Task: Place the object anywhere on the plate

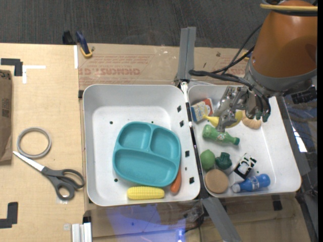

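The gripper point(228, 116) is lowered among right-bin clutter, over a green bottle point(220, 135); its state cannot be told. Corn point(145, 192) lies beside the plate point(147, 154).

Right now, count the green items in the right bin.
3: a green bottle below the gripper, a light green piece lower left, a dark green piece beside it. Others may be hidden.
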Controlling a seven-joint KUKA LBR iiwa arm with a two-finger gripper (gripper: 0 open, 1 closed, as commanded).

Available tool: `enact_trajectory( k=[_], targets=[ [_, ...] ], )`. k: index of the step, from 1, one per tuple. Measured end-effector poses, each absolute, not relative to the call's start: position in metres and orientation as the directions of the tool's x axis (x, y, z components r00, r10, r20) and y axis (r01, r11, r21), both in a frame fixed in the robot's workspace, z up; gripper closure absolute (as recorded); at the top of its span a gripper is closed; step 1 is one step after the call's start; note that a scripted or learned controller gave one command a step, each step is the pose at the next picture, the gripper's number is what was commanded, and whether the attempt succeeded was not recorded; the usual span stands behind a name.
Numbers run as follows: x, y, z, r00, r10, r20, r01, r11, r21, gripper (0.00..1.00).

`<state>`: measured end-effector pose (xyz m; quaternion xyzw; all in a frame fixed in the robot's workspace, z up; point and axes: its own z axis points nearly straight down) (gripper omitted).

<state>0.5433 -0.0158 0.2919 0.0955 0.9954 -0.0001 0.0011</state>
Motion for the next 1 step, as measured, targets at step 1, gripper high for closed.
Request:
enact_trajectory(
  k=[1],
  targets=[
    [0.5448, -0.0164, 0.3006, -0.981, 0.193, -0.005, 0.193, 0.981, 0.001, 1.0]
  ],
)
